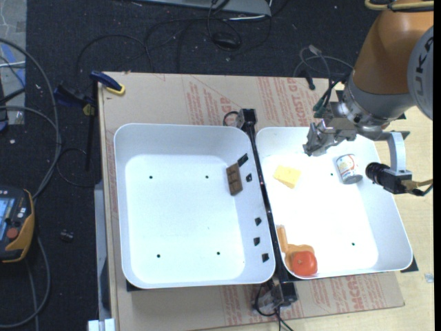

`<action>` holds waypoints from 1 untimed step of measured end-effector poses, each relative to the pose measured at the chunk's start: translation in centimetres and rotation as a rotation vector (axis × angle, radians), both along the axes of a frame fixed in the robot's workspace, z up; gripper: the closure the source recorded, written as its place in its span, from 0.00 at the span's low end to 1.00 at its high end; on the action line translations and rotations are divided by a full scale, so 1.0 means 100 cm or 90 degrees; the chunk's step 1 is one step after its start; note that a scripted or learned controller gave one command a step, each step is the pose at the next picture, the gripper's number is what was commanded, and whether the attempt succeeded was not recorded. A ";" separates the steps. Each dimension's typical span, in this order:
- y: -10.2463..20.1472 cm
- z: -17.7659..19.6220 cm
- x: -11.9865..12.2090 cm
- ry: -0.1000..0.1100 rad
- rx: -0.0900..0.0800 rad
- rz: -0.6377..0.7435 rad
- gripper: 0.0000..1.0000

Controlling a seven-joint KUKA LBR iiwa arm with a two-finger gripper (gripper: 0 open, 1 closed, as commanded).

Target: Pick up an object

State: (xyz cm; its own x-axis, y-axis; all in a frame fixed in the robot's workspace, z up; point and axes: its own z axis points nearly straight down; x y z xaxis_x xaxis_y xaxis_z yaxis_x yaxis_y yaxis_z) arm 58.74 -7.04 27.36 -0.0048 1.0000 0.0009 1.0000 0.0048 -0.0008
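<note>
Arm (pixel 396 54) hangs over right bin (pixel 386 212); can't tell how the gripper (pixel 318 142) jaws stand. Nothing visibly between them. Yellow wedge (pixel 287 176) lies just below-left of gripper, long axis slanting down-right. Small can (pixel 346 168) lies tipped, just right of gripper.

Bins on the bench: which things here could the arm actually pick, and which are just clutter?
Pickable, in the bins:
- yellow block, right bin
- small can, right bin
- red and orange toy, right bin's near corner
- brown bar, left bin
The gripper is over the right bin's far side.

Clutter:
- cables on the floor
- clamp at the bench corner
</note>
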 end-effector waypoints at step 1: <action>0.055 -0.016 0.009 0.000 0.000 0.000 1.00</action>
